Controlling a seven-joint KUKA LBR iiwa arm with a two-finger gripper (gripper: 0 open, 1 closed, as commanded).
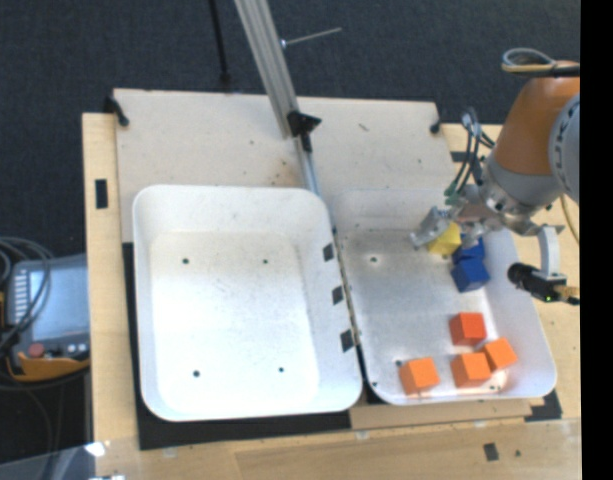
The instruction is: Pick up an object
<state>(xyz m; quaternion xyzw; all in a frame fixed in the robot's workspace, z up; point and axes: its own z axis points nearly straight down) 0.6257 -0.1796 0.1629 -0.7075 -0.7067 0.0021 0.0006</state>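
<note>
The claw hangs low over the right bin, near that bin's far edge, with a yellow block right at its tip. Whether the claw is open or closed on that block cannot be told from this angle; the metal parts and the block overlap, and no clear grip shows. Just beside the yellow block, toward the worktop's right edge, lies a blue block, touching or nearly touching it. Nearer the bin's front right corner sit four orange blocks, three in a loose row along the front and one behind them. The left bin lies beside it on the worktop.

The step in hand looks like the grasp itself, at the yellow block. The next move calls for a firm close on it and a straight lift, without dragging the blue neighbour along.
</note>
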